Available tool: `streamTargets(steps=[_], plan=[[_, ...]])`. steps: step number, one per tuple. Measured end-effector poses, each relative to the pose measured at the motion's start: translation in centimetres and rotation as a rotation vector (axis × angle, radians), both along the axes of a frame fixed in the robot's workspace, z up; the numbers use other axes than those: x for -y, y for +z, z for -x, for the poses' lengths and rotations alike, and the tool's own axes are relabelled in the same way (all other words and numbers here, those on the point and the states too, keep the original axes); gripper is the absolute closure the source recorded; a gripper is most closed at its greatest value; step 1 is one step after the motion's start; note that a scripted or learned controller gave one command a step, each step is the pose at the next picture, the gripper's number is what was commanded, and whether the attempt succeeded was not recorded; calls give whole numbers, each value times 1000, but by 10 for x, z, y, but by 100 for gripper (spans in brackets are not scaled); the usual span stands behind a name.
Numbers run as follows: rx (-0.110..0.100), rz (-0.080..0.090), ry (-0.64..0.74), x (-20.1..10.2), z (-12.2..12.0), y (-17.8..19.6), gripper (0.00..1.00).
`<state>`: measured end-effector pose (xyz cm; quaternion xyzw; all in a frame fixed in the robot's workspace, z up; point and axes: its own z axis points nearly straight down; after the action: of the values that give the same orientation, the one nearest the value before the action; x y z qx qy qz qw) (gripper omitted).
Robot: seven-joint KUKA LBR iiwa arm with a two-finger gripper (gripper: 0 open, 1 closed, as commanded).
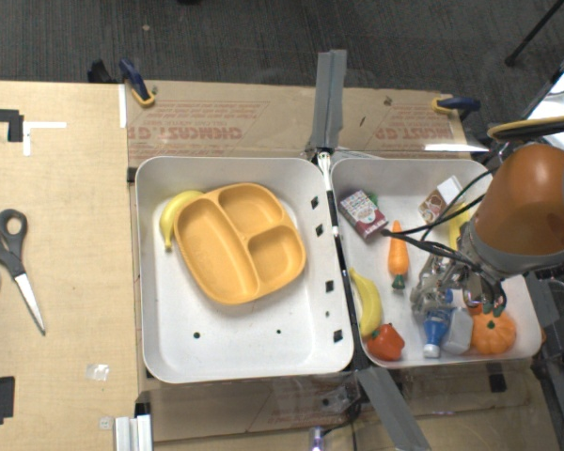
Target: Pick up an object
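**Arm low over the crowded right bin, above a small blue bottle**

The bench (pixel 56 252) carries two white bins. The left bin (pixel 160 336) holds a yellow divided plate (pixel 240 242) with a banana (pixel 174 214) tucked against its far-left edge. The right bin (pixel 409 172) holds the small items, and the arm (pixel 526 205) comes in from the right over it, its orange band hiding much of the bin's right side.

The gripper (pixel 437 289) hangs over the near part of the right bin. Directly below it, toward the near rim, lies a blue bottle (pixel 437 332) with a white cap; its long axis runs roughly near to far, cap end nearest the rim. It seems the likeliest target, since it sits almost in line with the gripper. Whether the fingers are apart or closed cannot be told: cables and metal parts clutter that spot, and nothing can be seen between them.

Close neighbours crowd the bottle. A small orange pumpkin (pixel 493 334) sits just right of it, a red pepper (pixel 385 343) lies to its left by the near rim, and a second banana (pixel 367 301) runs along the left wall. A carrot (pixel 398 256) lies left of the gripper, pointing near to far. Farther back are a small red box (pixel 362 212) and a brown packet (pixel 439 202).

A straight descent risks nudging the pumpkin.
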<state>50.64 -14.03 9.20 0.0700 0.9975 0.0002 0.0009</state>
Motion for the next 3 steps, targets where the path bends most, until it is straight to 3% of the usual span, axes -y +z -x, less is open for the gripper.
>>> streamTargets(steps=[1, 2, 3], plan=[[1, 0, 0, 0, 0, 0, 0], [1, 0, -68, -34, -42, 0, 0], [4, 1, -6, -47, -85, 2, 0]])
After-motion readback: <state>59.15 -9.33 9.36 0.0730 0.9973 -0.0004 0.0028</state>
